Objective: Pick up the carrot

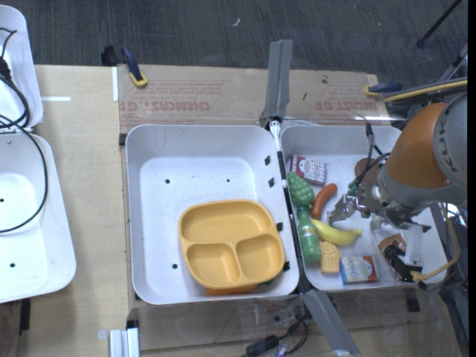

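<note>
The carrot (323, 199) is a short orange-red stick lying at a slant in the right bin (338, 141), near its left wall. My gripper (343, 210) hangs just to the right of the carrot, low over the bin and above a yellow banana (336, 233). Nothing is visibly held in it. The arm's grey body and orange band (416, 155) come in from the right and hide the bin's right part.
The right bin also holds a green vegetable (300, 190), a green and yellow corn cob (308, 238), a yellow block (329, 259), a small red and white box (311, 170) and a blue-edged card box (358, 269). A yellow divided plate (232, 242) lies in the left bin (193, 155).
</note>
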`<state>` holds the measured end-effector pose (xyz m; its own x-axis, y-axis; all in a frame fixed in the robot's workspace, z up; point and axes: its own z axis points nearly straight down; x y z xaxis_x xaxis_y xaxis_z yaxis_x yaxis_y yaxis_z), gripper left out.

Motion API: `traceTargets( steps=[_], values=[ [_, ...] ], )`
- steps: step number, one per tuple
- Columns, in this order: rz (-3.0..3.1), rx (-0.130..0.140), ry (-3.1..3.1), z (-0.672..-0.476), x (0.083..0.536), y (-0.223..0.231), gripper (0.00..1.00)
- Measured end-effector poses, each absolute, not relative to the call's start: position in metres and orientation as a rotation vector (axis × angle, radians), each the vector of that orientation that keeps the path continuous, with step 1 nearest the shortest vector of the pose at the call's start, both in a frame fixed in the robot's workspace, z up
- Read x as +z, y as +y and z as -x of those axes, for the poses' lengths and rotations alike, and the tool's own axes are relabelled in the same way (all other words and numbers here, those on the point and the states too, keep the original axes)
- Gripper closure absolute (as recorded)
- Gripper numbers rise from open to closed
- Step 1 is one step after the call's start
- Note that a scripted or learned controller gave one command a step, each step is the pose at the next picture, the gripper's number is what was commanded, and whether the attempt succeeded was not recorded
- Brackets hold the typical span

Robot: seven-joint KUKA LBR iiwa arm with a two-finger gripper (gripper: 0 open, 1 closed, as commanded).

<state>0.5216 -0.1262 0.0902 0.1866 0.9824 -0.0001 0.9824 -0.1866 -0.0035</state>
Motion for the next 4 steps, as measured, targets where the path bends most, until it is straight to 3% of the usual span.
traceTargets(
  steps=[1, 2, 3, 4],
  values=[
    [2.264, 0.003, -2.176, -0.534, 0.091, -0.096, 0.0],
    [2.493, 0.008, -1.91, -0.568, 0.19, 0.01, 0.0],
    [2.623, 0.01, -1.725, -0.496, 0.19, -0.03, 0.0],
    [2.528, 0.008, -1.858, -0.488, 0.096, -0.107, 0.0]
  ],
)
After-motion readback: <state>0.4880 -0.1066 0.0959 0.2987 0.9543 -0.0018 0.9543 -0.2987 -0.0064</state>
